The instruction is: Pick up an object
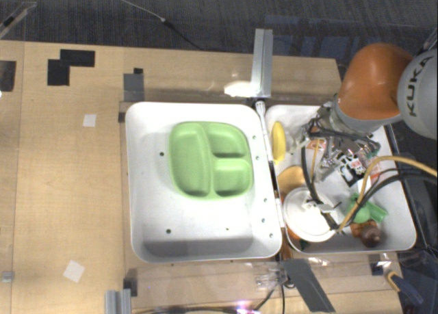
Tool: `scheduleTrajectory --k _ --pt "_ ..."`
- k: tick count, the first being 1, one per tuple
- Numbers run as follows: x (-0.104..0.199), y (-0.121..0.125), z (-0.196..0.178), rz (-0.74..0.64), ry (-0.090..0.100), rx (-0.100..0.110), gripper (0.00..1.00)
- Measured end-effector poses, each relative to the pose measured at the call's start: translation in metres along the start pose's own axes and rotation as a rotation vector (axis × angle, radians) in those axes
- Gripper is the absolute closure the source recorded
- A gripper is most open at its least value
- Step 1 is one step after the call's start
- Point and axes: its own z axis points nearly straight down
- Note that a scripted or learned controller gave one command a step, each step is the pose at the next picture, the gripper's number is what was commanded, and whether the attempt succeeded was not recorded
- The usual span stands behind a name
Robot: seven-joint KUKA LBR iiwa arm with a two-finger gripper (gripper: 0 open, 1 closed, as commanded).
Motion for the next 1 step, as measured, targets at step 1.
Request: scheduleTrajectory --k 1 --pt "0.0136 0.005 0.0024 0.022 0.003 -0.004 0.0"
